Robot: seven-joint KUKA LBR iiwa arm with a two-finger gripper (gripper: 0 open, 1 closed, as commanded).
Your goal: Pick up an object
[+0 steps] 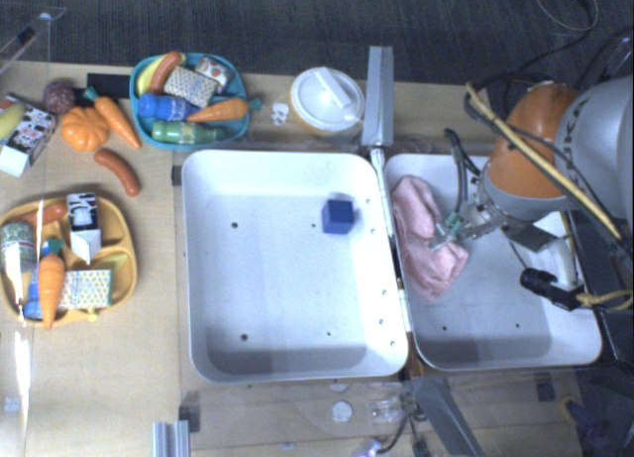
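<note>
- The robot arm (540, 153), grey with an orange band, reached in from the right, over the right bin (515, 341).
- Its gripper (443, 234) was down low at the pink cloth (426, 237).
- The fingers were too small and blurry to see well, so nobody could tell if they were open or closed, or if they held the cloth.
- The pink cloth lay crumpled in the right bin, close to that bin's left wall.
- A small blue block (339, 215) sat in the left bin (287, 346), near the top right corner, not touching the walls.
- The two white bins stood side by side, with a grey bar (376, 98) sticking up behind them.
- A white lid (327, 98) lay behind the left bin.
- A blue bowl (188, 98) of toy food sat at the back left.
- A yellow tray (117, 237) of toy food sat at the left.
- A toy pumpkin (83, 129) and a toy carrot (119, 120) lay on the bench between them.
</note>
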